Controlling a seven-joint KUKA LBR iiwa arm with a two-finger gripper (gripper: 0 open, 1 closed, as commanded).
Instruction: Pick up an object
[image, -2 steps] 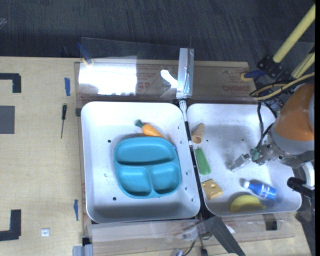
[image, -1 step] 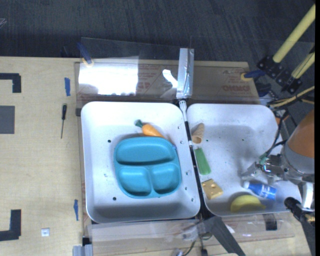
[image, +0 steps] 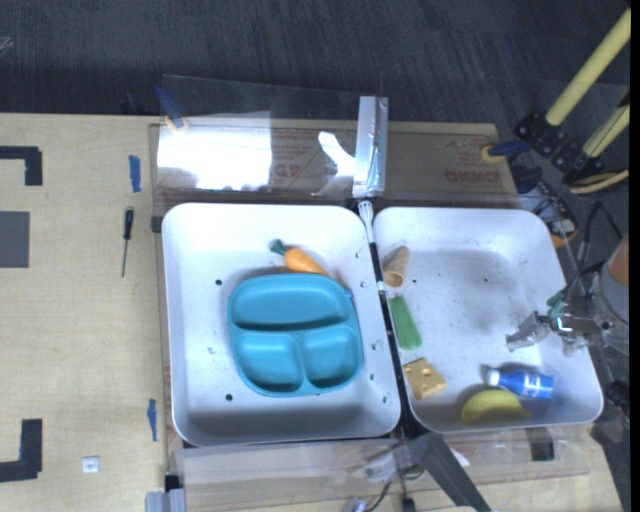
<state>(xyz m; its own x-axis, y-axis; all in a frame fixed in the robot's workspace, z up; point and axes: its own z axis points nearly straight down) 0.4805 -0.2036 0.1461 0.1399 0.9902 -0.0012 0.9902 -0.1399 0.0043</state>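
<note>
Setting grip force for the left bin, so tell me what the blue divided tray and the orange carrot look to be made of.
The blue divided tray looks like moulded plastic: uniform colour, rounded compartment walls, a soft satin sheen. The orange carrot with a green top, lying against the tray's far edge, looks like a toy of plastic or rubber, with a smooth, even colour; the view is too coarse to say which.

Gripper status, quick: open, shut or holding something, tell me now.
Gripper: cannot tell; it sits above the right bin, over bare floor near the blue can.

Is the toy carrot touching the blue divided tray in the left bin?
Touching. In the camera view the carrot lies against the top rim of the blue tray, with no white bin floor visible between them.
</note>
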